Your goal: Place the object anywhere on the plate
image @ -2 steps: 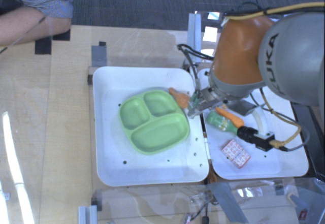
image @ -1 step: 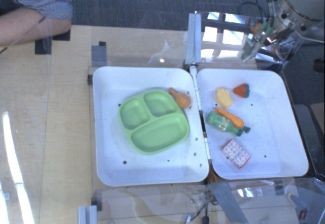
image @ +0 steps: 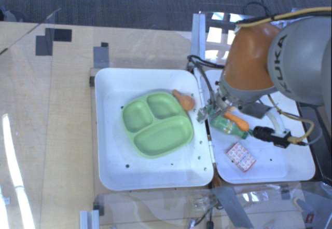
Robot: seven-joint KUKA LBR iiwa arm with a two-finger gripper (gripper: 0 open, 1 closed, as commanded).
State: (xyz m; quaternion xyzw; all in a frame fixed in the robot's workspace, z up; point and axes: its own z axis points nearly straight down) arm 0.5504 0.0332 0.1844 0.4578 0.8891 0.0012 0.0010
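Observation:
A green plate with three compartments lies in the middle of the left bin. An orange, carrot-like piece rests against the plate's far right rim, partly on the bin floor. My gripper hangs low over the wall between the two bins, just right of that orange piece and right of the plate. The wrist and its orange band cover most of it from above.
In the right bin, a green bottle-shaped thing and a small orange carrot lie right beside the gripper. A pink and white checkered packet lies nearer the front. The arm covers the right bin's far part.

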